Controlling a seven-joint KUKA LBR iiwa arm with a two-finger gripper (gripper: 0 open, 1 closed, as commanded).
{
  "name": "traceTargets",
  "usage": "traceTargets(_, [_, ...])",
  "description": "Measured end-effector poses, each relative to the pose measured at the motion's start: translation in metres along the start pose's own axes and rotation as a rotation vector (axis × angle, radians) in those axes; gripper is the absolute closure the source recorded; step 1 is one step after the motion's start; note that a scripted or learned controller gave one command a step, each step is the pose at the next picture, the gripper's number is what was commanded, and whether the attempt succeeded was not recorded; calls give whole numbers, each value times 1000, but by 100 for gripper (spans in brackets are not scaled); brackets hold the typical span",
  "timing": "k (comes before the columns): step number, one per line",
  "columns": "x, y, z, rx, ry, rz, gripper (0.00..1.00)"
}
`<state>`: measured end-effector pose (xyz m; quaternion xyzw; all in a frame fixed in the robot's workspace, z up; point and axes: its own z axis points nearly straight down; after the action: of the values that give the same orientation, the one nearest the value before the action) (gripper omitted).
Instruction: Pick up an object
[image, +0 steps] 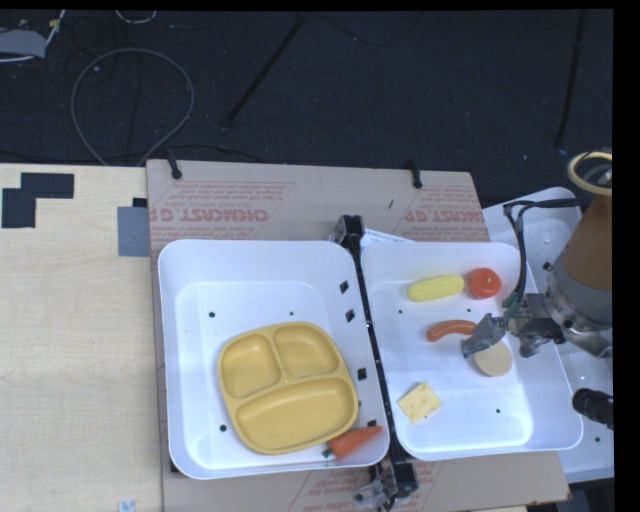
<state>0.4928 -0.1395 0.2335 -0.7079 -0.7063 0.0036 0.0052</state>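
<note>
The right bin (545, 425) holds a yellow corn cob (435, 289), a red tomato (484, 283), an orange-red sausage (450, 329), a round beige slice (492, 362) and a yellow cheese wedge (419, 402). My gripper (505, 342) reaches in from the right and hangs just over the beige slice, right of the sausage's end. Its fingers stand open, with nothing held between them. The top edge of the beige slice is hidden under the gripper.
The left bin (190, 300) holds a yellow divided plate (288, 385). An orange carrot (355, 441) lies at that bin's front right corner, beside the ridge between the bins. Cardboard (300, 205) lies under both bins.
</note>
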Motion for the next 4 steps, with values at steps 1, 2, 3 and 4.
traceTargets(1, [0,2,-5,-9,-1,-2,0])
traceTargets(2, [4,10,54,-4,0,-2,0])
traceTargets(3, [8,1,103,-3,1,-2,0])
traceTargets(4, [9,4,145,-18,1,-3,0])
